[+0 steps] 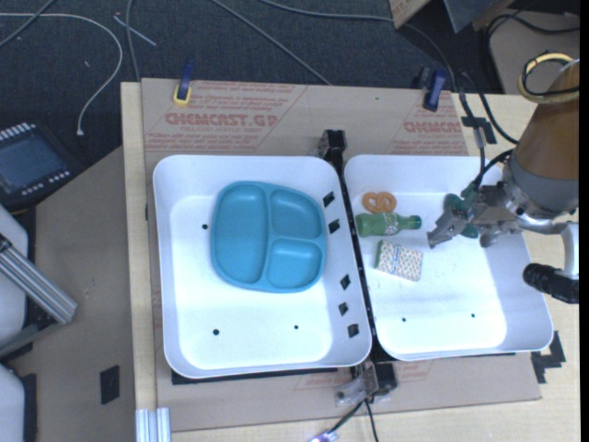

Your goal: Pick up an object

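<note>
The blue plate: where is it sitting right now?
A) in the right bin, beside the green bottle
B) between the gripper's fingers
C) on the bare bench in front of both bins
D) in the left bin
D: the blue plate lies flat inside the left bin, while the green bottle and the gripper are over in the right bin.

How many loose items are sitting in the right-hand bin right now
3, clustered near its left wall: a pretzel farthest back, a green bottle lying just in front of it, and a patterned packet nearest the camera. The end effector beside them might hide something small.
</note>
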`<state>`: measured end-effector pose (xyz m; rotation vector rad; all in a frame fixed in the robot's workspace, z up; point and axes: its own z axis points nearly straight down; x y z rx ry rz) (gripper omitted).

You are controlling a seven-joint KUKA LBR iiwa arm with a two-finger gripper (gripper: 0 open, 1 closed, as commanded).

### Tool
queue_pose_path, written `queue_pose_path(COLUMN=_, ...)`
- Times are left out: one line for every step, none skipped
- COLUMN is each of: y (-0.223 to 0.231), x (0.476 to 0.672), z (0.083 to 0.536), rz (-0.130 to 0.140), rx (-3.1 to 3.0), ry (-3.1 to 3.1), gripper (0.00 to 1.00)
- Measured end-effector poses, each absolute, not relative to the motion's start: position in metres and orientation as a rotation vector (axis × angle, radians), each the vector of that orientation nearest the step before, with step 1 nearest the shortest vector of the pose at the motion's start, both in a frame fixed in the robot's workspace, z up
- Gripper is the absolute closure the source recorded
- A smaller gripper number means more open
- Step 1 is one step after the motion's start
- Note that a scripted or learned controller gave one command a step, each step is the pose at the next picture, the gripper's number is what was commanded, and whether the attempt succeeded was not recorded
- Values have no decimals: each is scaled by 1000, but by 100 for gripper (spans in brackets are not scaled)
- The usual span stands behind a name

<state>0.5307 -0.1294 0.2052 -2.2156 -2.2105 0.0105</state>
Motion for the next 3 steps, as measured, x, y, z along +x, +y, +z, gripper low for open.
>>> queue_pose_path(y=-129, x=533, z=211, rz=0, rx=-2219, ry=-2220, gripper=0)
queue_pose_path(y=-120, x=538, z=156, rz=5, rx=-2216, ry=-2216, gripper=0)
queue_pose_path(y=-122, x=547, z=106, rz=5, rx=-2217, ry=-2217, gripper=0)
